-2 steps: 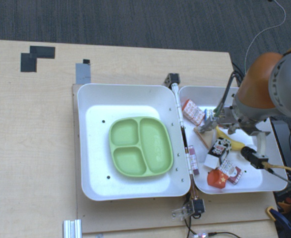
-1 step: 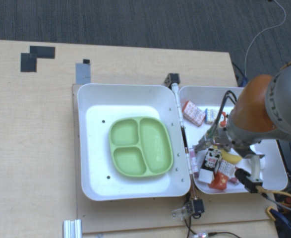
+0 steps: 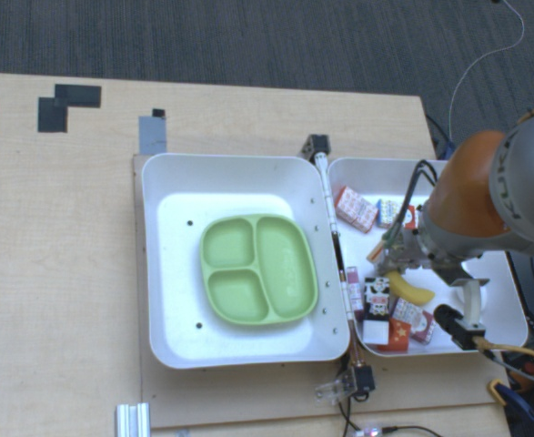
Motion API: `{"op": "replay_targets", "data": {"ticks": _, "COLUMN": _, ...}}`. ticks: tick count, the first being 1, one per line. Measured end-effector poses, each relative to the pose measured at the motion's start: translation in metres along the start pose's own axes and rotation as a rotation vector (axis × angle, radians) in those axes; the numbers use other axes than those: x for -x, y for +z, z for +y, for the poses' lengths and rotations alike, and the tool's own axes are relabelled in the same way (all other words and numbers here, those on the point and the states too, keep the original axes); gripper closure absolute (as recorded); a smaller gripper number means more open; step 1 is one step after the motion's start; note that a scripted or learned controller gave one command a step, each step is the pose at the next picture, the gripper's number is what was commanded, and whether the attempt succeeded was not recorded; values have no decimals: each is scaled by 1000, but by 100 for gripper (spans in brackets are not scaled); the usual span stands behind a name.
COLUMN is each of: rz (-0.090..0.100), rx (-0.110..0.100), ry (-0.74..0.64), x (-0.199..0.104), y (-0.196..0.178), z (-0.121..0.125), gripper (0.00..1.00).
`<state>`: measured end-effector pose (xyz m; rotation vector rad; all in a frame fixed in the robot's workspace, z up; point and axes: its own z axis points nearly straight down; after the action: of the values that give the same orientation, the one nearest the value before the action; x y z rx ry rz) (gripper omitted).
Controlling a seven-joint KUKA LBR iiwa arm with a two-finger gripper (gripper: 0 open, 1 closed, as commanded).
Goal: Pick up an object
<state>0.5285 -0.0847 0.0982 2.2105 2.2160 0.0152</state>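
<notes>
The right bin [image 3: 518, 309] holds several small objects: a red and white packet [image 3: 356, 208], a yellow banana-shaped piece [image 3: 410, 290], a black and white carton [image 3: 377, 297] and a red packet [image 3: 399, 332]. The arm reaches in from the right, its orange band [image 3: 462, 189] above the wrist. My gripper [image 3: 396, 262] hangs low over the middle of the right bin, just above the yellow piece. The wrist body hides how its tips stand. In the left bin [image 3: 171, 271] lies a light green divided plate [image 3: 257, 269].
A black clamp [image 3: 317, 144] sits at the far end of the wall between the bins. Cables [image 3: 512, 362] trail off the bench at the lower right. Dark tape patches [image 3: 66, 106] mark the wooden bench top at the far left.
</notes>
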Motion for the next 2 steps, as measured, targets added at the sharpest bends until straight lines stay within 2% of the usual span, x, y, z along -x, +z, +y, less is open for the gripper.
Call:
{"op": "replay_targets", "data": {"ticks": 1, "rz": 1, "rx": -8, "ry": -3, "x": -24, "y": -86, "z": 130, "gripper": 100}}
{"op": "replay_targets", "data": {"ticks": 2, "rz": 1, "rx": -11, "ry": -3, "x": -24, "y": -85, "z": 129, "gripper": 0}}
